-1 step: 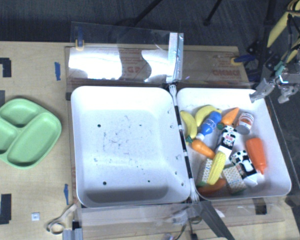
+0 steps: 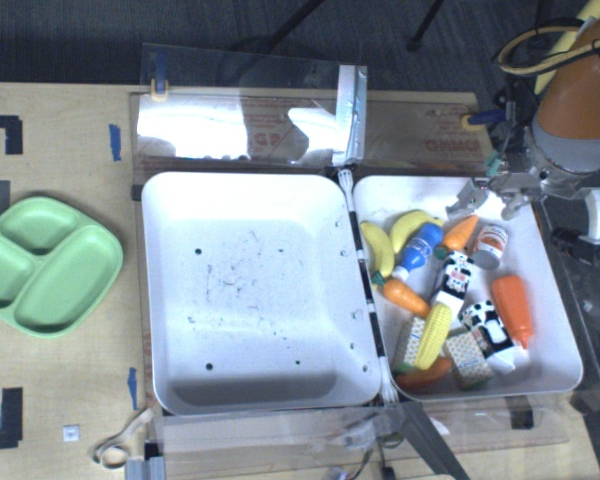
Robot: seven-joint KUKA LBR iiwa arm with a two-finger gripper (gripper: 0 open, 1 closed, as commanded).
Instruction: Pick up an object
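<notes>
Nothing legible is showing — faint reddish print is running along the brown cardboard strip (image 2: 420, 140) behind the bins, and the blue bottle (image 2: 417, 253) is wearing a label — both too blurred to read

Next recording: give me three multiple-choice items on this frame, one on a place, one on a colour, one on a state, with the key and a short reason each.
1. Where do the toys lie?
A. In the right bin
B. In the left bin
C. On the green tray

2. What colour is the divided tray on the bench?
A. Red
B. Green
C. Blue

3. How does the gripper stand to the toys?
A. Pressed down on the corn cob
B. Lifting a banana clear of the bin
C. At the right bin's far right corner, holding nothing that can be seen

Key: 1 A, the bananas, carrots and corn cob all sit in the right bin. 2 B, the divided tray beside the left bin is green. 3 C, the gripper is over that corner, apart from the pile, with nothing seen between its fingers.
</notes>
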